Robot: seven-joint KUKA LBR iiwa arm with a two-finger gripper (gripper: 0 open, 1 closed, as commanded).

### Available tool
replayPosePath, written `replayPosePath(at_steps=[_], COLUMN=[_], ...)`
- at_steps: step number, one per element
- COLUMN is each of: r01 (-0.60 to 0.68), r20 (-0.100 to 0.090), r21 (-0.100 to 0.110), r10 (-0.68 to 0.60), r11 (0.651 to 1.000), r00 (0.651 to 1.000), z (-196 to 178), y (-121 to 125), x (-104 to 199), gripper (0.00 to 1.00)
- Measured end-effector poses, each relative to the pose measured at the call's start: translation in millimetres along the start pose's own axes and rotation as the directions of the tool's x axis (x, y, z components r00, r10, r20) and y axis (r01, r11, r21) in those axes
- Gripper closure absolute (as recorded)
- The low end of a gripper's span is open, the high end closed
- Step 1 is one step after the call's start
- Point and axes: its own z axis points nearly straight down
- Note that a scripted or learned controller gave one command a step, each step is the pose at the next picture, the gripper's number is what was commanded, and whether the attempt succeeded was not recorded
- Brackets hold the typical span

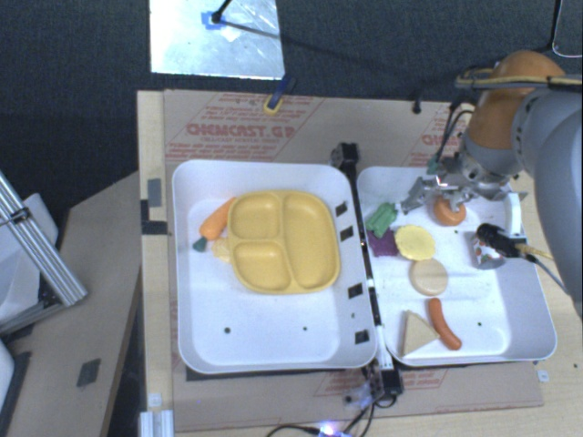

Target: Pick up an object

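Hand [444,192] over right bin [524,330], grip unclear — orange round piece [449,212] beneath, small, glossy

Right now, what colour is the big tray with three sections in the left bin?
Yellow. The divided tray shows clearly in the camera view, beside a toy carrot.

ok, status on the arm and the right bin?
End effector low in right white bin, over round orange toy piece. No grasp visible. Green toy vegetable and yellow disc close by.
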Motion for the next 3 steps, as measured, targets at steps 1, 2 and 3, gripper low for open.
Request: replayPosePath(at_steps=[1, 2, 3], r01=[0.002, 0.004, 0.009], r20=[0.003, 0.003, 0.004], r21=[0.001, -0.032, -0.034], r10=[-0.002, -0.004, -0.009], r11=[1.0, 0.999, 0.999], r00=[1.0, 1.0, 1.0], z=[-9.8, -55.2, -105.1], y=[-0.2, -3.1, 4.7], x=[-1.3, 2.0, 7.5], gripper=[1.0, 1.0, 1.0])
